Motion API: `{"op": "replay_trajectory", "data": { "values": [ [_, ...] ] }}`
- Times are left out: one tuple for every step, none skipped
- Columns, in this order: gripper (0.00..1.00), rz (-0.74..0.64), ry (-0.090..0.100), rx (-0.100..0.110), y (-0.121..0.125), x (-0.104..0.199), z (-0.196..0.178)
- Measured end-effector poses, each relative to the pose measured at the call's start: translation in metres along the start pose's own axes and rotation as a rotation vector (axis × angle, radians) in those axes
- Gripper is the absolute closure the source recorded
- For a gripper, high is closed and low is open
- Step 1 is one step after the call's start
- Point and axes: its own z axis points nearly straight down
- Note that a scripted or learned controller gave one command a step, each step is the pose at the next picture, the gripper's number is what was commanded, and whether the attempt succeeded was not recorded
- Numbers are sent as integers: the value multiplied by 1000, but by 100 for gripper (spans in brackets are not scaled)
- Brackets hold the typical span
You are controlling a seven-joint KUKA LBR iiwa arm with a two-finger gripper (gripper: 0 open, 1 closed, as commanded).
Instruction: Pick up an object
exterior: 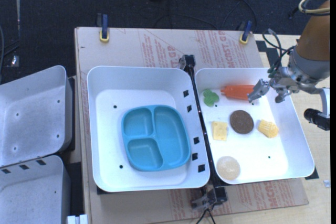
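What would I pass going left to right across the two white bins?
Blue divided plate → green piece → yellow square → brown disc → yellow chunk.

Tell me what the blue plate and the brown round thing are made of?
The blue plate looks like smooth plastic: one even colour, rounded moulded edges, three compartments pressed into it, a soft shine. The brown round thing looks like a toy cookie or patty, probably plastic or rubber; its top is dull and speckled, but the view is too small to be sure.
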Motion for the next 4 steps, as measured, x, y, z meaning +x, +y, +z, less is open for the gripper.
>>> {"op": "replay_trajectory", "data": {
  "values": [
    [0,-3,-3,-13,3,1,-8],
    [0,-2,-1,-9,-2,10,45],
    [0,-1,-2,-14,-1,10,97],
    [100,-2,-4,-19,0,10,82]
  ]
}}
